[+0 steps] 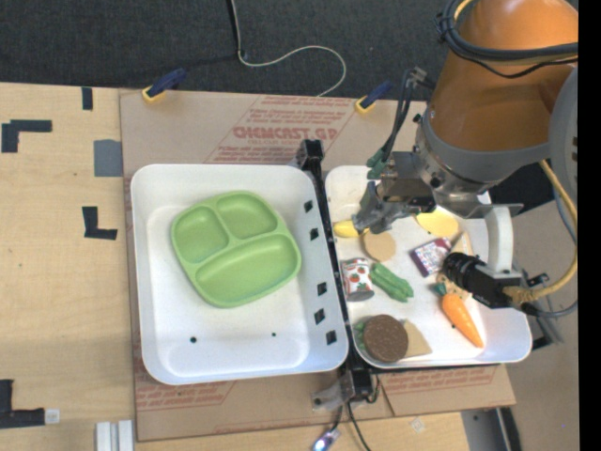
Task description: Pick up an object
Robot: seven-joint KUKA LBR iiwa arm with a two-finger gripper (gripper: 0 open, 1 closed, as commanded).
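My gripper (pixel 374 218) hangs low over the back left part of the right bin (pixel 515 348). It sits just above a tan round biscuit (pixel 380 246) and beside a yellow piece (pixel 345 228) at the bin's left wall. Nothing shows as held. Further forward lie a small red and white box (pixel 358 278), a green vegetable (pixel 392 283), a purple packet (pixel 431 255), an orange carrot (pixel 462 317) and a dark brown round cookie (pixel 383 337). Another yellow piece (pixel 438 222) peeks out under the arm. The grey and orange arm hides the bin's back right.
The left bin (pixel 155 280) holds a green divided plate (pixel 236 247). A black divider (pixel 322 252) runs between the two bins. A black cable fitting (pixel 476 281) hangs over the right bin near the carrot. Cardboard and wooden bench lie around the bins.
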